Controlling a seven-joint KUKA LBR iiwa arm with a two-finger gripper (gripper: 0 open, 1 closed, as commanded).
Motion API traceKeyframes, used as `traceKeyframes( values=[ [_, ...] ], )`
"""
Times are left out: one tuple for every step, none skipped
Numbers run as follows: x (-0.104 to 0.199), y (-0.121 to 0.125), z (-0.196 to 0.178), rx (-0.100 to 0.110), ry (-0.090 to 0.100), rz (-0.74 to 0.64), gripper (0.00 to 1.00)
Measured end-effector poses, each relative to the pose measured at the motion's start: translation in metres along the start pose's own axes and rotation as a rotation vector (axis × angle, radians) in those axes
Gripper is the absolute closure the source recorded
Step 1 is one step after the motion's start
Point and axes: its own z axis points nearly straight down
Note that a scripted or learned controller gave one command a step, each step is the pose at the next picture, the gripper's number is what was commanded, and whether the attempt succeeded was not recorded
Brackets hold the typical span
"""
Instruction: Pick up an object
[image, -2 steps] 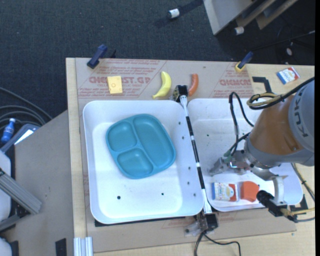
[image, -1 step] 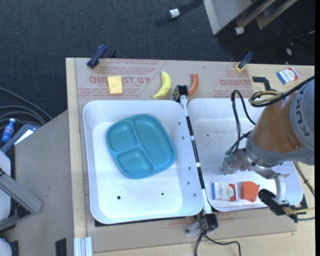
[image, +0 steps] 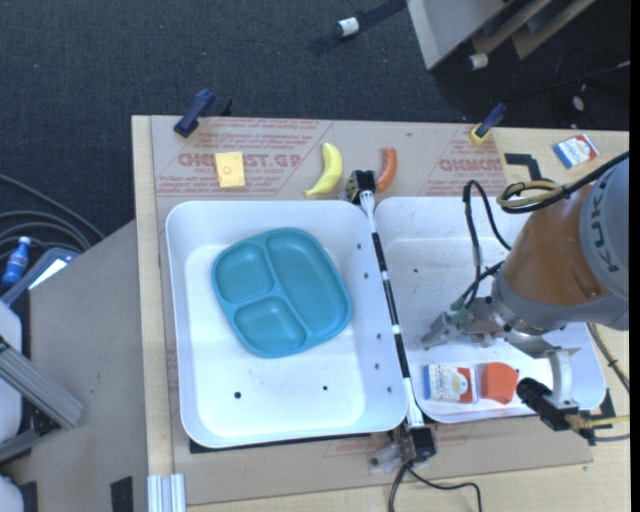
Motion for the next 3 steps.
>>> traceKeyframes(
  values=[
    [0.000,0.000,-0.010,-0.001,0.000,0.001,1.00],
    [0.000,0.000,-0.010,0.000,0.000,0.001,0.00],
    [-0.044,0.103,0.009,0.000,-0.001,-0.002,0.00]
  ],
)
